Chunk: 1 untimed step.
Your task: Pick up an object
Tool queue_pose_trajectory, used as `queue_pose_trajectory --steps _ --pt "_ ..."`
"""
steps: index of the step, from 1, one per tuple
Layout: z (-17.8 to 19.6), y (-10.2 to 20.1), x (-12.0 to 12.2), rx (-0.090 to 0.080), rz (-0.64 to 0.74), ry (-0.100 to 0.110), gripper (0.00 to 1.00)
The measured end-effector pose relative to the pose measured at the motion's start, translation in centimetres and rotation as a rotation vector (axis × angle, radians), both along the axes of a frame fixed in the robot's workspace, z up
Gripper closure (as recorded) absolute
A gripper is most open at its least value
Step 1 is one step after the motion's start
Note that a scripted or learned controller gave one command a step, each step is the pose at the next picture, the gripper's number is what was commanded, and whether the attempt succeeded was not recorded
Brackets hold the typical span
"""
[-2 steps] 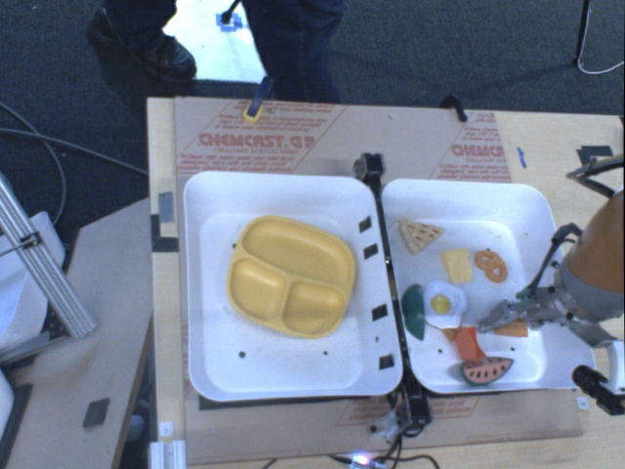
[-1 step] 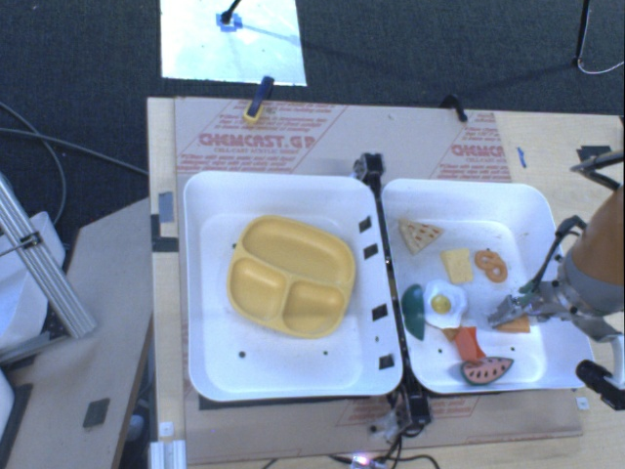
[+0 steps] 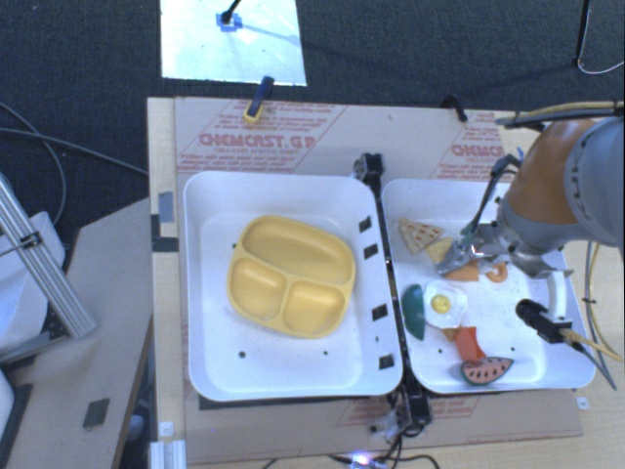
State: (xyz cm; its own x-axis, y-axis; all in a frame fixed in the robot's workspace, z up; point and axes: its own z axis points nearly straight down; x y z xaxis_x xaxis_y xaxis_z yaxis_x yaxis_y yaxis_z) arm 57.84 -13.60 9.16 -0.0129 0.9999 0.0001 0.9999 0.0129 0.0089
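The right bin (image 3: 566, 360) serves as the landmark, and the arm (image 3: 571, 179) reaches over its far right side. The gripper (image 3: 476, 245) sits low in the upper middle of this bin, its tip right at a cluster of small toy foods: a yellowish piece (image 3: 444, 253), an orange piece (image 3: 467, 272) and an orange ring shape (image 3: 497, 274) just to its right. Whether the gripper is parted or closed, or has anything in it, cannot be told from this angle, as the tip blurs into the toys.

Toward the bin's upper left lies a toast-like triangle (image 3: 420, 234). Near its centre rests a fried egg toy (image 3: 442, 304), with a dark green piece (image 3: 414, 311) touching its left edge. Nearer the bin's front edge sit a red-orange piece (image 3: 467, 341) and, beside it, a watermelon slice (image 3: 485, 369).

Left of this bin, the left bin (image 3: 210, 223) holds a yellow divided plate (image 3: 291, 275) with three compartments.
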Motion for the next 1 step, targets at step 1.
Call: queue_pose_trajectory --steps 1 --pt "9.78 8.39 -7.10 0.004 -0.002 0.005 1.00"
